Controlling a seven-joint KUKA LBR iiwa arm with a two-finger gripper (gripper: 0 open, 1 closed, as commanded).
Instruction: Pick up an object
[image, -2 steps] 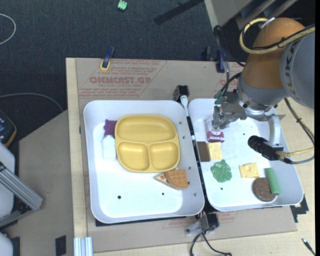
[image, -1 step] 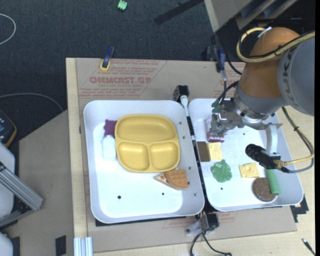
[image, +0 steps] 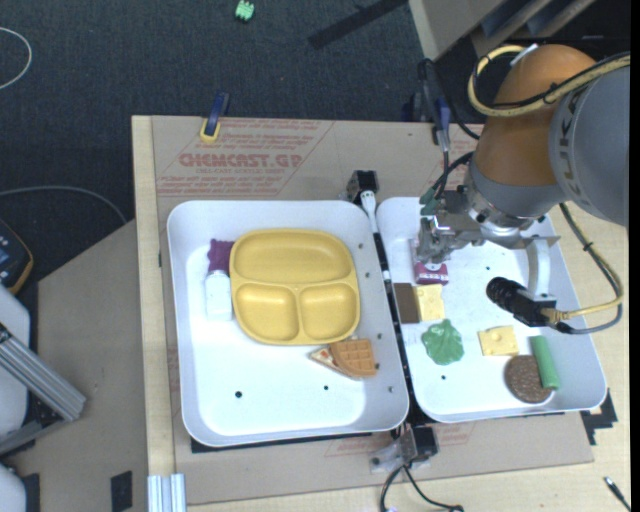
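Pink packet (image: 432, 272) lies in right bin (image: 580, 375) near its left wall, directly under pincer (image: 434, 250), which hangs over it for a top grasp; pincer state unreadable.

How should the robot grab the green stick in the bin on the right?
Probably from straight above, pinching the green stick across its narrow middle. It lies flat, long and thin, near the right bin edge, so the gripper fingers should close on its long sides. Its lower end sits right by the brown cookie, so the upper half looks freer.
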